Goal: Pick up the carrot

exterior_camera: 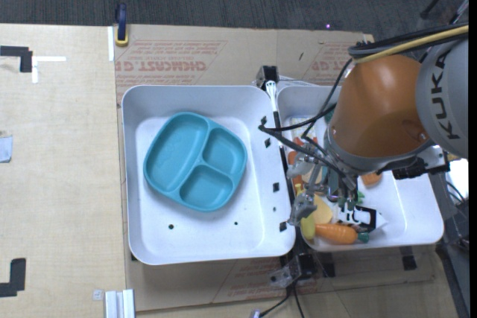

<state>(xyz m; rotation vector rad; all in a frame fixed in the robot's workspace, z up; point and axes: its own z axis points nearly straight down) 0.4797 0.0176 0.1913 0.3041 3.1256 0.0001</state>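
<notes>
The carrot (335, 233), orange with a green stub at its right end, lies near the front edge of the right bin (417, 223). My gripper (326, 191) hangs low over that bin, just above and behind the carrot, among cables and a pile of toy food. The arm's orange band (376, 112) hides much of the bin behind it. Nothing shows as lifted off the bin floor.
A blue three-part plate (195, 160) lies in the left bin (149, 234). In the right bin a yellow item (319, 214) sits beside the carrot, with small orange pieces (298, 161) near the dividing wall and another orange piece (370, 178) to the right.
</notes>
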